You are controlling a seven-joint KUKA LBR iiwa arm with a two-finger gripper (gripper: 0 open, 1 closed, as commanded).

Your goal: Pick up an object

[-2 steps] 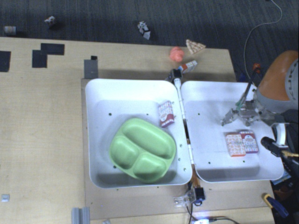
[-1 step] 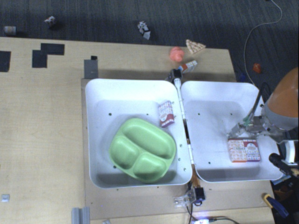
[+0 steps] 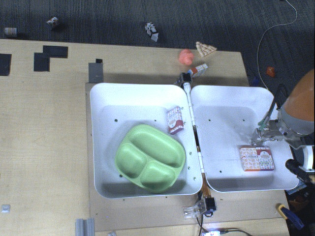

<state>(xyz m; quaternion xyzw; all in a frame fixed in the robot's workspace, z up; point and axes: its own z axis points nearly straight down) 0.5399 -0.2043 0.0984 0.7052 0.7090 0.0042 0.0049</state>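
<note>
Over the right bin [image 3: 231,98], the gripper [image 3: 261,136] hovers just beyond a flat printed card [image 3: 257,159]; finger state unclear. Left, a glossy green divided plate [image 3: 150,157].

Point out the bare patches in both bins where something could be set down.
Right bin: the floor left of the flat printed card, toward the divider, is bare; the tool crowds the right wall. Left bin: bare along the back and left walls; the green divided plate fills the front, with a small red packet by the divider.
</note>
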